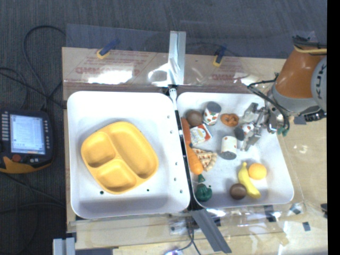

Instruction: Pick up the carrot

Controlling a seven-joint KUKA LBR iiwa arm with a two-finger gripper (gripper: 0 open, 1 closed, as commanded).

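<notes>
Your gripper (248, 134) is hanging open, empty, well right of the carrot (190, 146); approach along the left wall, fingers straddling it.

a robotics lab or test room: a plywood table (297, 158) stands on dark grey carpet (32, 15) and carries two white bins (74, 195) clamped side by side, a grey and orange robot arm (300, 78) reaches over them, a handheld control screen (24, 139) with its cable lies on the floor to one side, and toy food (249, 177) and a yellow divided plate (119, 155) fill the bins
</notes>
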